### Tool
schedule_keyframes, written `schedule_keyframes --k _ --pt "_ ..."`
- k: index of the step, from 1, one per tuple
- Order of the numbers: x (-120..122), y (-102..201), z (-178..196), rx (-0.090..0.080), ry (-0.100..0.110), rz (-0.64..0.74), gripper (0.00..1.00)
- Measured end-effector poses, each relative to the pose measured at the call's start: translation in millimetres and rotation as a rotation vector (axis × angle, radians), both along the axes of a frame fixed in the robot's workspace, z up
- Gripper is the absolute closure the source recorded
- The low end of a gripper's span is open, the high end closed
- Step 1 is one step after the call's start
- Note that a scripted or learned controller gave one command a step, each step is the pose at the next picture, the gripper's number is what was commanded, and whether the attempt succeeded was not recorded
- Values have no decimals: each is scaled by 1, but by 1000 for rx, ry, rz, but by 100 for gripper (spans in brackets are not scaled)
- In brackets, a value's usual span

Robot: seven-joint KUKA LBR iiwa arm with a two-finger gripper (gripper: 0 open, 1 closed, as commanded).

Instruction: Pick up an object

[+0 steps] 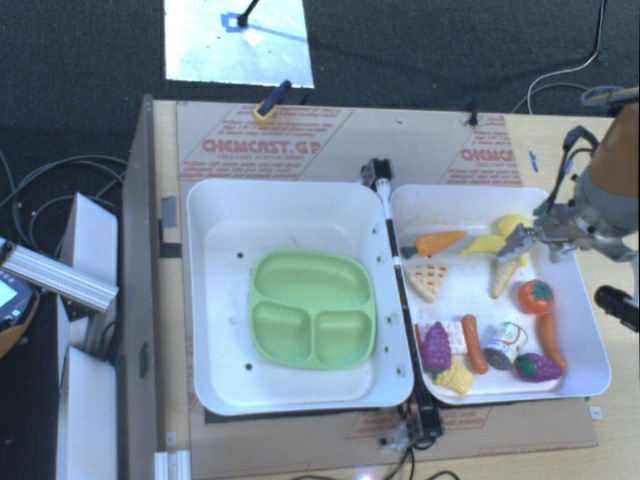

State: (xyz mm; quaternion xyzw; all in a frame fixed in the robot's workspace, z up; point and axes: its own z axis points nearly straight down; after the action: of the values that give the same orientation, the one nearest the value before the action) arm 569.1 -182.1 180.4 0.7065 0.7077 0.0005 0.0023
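The right bin (590, 320) holds several toy foods. An orange carrot (440, 241), a yellow banana (490, 244) and a pizza slice (427, 279) lie in its far half. A cream cone (503, 277) and a red tomato (536, 296) sit near the right wall. My gripper (528, 237) hangs low over the bin's far right part, just above the cone's upper end and beside the banana's right tip. Nothing is visibly held.
Purple grapes (436, 347), corn (456, 376), an orange sausage (474, 343), a small can (503, 343), an eggplant (537, 367) and a second sausage (549, 336) crowd the near side. The left bin (215, 268) holds a green divided plate (312, 308).
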Motion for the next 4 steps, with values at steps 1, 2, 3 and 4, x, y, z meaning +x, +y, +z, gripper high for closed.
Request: schedule_keyframes --k 1,2,3,4 --pt "17 -25 -96 1 2 0 0" --pt "18 -24 -85 1 0 4 100" --pt "18 -24 -85 0 0 4 0" --pt "72 32 -96 3 1 3 0"
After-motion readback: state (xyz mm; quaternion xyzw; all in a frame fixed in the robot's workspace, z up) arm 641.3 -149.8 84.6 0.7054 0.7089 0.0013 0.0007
